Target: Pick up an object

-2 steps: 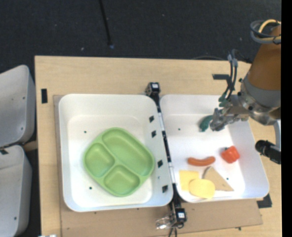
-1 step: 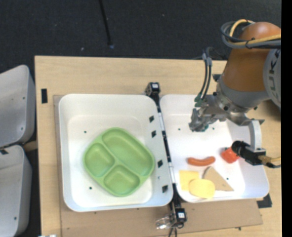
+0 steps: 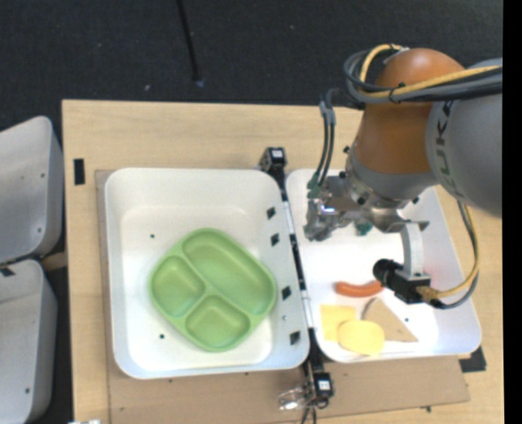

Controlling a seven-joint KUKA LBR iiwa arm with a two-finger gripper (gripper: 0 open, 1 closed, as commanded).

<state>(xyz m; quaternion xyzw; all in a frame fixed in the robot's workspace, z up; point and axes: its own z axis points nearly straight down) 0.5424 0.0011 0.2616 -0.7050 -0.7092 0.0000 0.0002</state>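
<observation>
You see the gripper point(image 3: 324, 221) at center right, over the right bin point(image 3: 450, 325); if it is open, I cannot tell.

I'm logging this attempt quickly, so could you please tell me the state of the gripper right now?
Gripper: over the right bin, apart from the food pieces near its front edge; open or closed cannot be told.
</observation>
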